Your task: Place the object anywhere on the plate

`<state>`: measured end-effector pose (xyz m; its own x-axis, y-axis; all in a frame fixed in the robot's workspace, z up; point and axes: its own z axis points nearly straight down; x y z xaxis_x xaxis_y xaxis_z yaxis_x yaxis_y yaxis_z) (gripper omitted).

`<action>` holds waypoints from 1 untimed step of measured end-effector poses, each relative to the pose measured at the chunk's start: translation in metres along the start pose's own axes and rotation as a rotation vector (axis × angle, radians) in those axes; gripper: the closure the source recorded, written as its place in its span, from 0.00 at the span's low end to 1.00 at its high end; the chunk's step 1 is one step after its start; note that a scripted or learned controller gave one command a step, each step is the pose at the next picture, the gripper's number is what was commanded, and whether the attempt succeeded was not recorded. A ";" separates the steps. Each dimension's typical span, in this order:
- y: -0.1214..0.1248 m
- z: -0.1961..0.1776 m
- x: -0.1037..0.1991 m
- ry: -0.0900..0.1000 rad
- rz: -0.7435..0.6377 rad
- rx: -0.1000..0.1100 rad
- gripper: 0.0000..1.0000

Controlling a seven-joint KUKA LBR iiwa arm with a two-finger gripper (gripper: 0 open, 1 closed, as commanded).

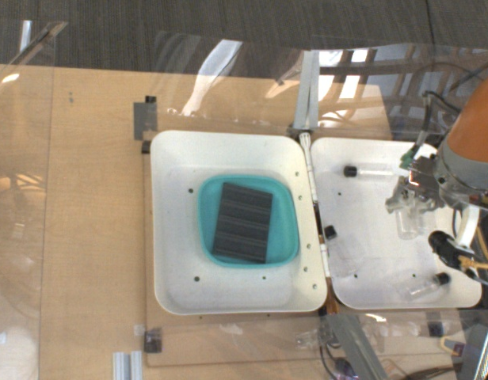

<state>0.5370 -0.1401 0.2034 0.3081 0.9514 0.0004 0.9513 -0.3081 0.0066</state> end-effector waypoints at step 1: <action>0.000 0.000 0.000 0.000 0.000 0.000 0.00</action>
